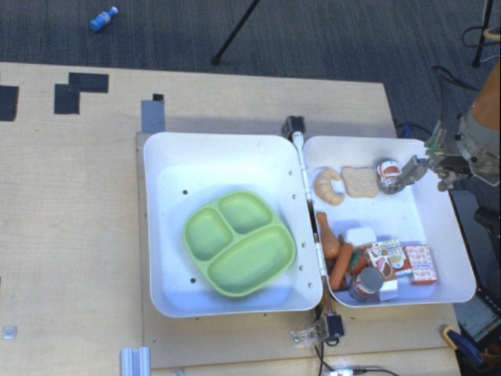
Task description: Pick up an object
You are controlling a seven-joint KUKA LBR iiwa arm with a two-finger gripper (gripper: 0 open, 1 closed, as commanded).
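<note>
Your gripper [405,177] hung low over the back of the right bin [454,241], reaching in from the right; you could not tell how its tips were set. The nearest item, a small round red-and-white container [387,169], lay touching or just left of those tips. A slice of bread [360,182] and a croissant [329,186] lay farther left along the same line, the green divided plate [239,244] in the left bin [160,210].

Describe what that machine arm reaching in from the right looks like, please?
It is a chunky grey arm with an orange band near its wrist. It narrows to a small grey metal pincer of two thin fingers. Dark cables trail behind it.
</note>
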